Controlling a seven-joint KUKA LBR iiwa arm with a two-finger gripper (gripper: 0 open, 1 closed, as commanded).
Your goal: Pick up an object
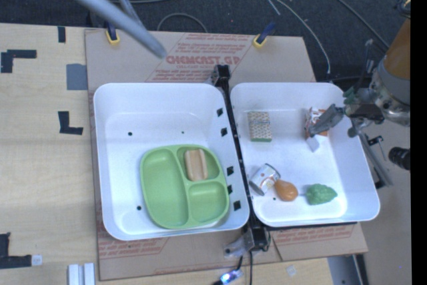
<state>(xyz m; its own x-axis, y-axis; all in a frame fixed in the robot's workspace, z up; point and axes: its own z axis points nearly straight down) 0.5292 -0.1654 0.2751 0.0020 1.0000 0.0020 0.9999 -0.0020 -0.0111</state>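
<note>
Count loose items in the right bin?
5: sponge at the back left, red-white packet under the hand, metal cup, orange ball, green lump in front. Hand may hide more.

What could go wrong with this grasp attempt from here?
1. The gripper sits by the right bin's far right wall, beside a small orange and white packet; it might clip the wall or nudge the packet away.
2. The metal cup, orange ball and green lump lie close together, so reaching for one may disturb its neighbours.
</note>
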